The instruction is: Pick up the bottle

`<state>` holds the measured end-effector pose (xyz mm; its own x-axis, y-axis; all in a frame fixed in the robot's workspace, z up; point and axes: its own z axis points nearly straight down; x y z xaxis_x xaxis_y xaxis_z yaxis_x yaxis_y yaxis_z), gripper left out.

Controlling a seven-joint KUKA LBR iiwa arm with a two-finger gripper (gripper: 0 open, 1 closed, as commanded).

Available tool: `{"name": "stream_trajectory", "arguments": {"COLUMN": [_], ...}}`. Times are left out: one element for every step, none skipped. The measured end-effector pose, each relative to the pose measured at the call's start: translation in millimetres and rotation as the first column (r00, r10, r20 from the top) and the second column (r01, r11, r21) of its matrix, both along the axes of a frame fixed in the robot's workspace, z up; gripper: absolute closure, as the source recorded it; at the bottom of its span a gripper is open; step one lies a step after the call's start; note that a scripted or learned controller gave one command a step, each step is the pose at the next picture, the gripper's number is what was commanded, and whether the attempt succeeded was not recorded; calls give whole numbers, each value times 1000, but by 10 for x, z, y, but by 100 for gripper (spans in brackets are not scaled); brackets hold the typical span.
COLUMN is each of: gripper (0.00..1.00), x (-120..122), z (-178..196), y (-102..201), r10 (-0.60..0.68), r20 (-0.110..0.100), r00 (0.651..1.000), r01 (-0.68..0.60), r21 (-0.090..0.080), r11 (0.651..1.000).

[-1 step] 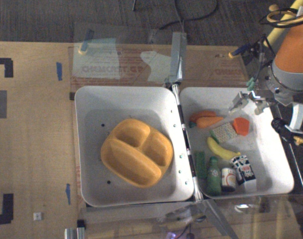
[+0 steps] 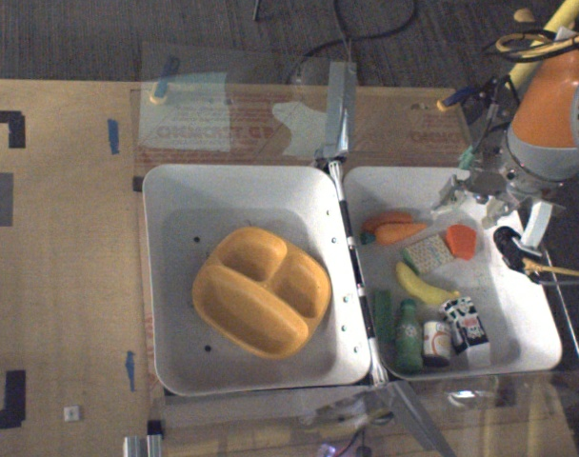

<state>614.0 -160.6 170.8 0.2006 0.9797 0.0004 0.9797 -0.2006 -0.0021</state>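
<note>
Bottle [image 2: 409, 333] lies untouched near the right bin's [image 2: 542, 336] front-left corner, well apart from the gripper [image 2: 480, 190] hovering over its far edge, finger state unclear, so grasping remains.

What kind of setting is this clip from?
Probably a robotics lab bench set up for pick tests: two white bins side by side on a wooden board with tape marks, toy food and a green bottle in the right one, loose cables on carpet.

bench [image 2: 61, 284]: wooden | on it: left bin [image 2: 166, 255], right bin [image 2: 532, 336] | blue marks [image 2: 112, 136], possibly tape
</note>
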Motion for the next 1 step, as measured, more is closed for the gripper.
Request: {"name": "stream_trajectory", "arguments": {"gripper": [0], "x": [-468], "z": [-793], "y": [631], "r10": [-145], "r20": [2], "r00": [989], "r01": [145], "r21": [0], "r11": [989]}}
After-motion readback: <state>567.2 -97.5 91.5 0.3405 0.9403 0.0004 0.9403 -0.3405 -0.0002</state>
